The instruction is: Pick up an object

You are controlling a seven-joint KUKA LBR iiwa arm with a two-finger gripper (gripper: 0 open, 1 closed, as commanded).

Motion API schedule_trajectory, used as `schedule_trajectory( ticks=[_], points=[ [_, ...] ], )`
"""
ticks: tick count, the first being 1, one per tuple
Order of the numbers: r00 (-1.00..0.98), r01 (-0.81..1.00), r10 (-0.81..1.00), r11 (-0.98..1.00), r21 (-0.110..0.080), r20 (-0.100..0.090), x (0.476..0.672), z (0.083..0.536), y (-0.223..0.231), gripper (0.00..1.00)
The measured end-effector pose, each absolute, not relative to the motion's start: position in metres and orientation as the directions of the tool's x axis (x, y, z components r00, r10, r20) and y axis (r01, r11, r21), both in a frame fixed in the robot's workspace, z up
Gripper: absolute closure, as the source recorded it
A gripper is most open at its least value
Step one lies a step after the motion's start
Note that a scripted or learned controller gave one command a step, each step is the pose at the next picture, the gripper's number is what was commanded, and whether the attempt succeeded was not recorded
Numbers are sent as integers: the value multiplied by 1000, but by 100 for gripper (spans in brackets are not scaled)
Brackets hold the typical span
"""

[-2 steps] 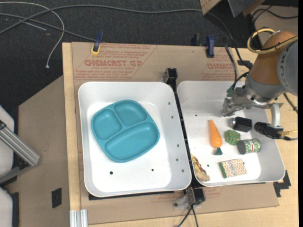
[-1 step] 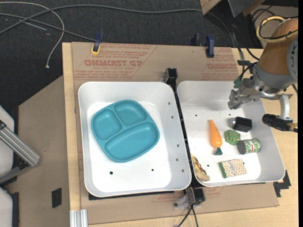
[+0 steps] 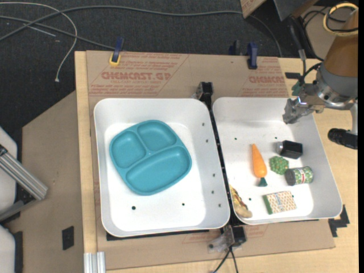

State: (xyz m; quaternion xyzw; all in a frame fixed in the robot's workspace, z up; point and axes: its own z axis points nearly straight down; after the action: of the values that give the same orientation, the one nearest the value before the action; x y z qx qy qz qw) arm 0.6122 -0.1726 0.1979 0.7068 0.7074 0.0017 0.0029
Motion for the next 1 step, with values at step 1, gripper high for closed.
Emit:
schedule_trajectory(
  ticks=[1],
  points=[
    [-1,1000,1000,1,6,-2,614,256,-182,100]
  ],
)
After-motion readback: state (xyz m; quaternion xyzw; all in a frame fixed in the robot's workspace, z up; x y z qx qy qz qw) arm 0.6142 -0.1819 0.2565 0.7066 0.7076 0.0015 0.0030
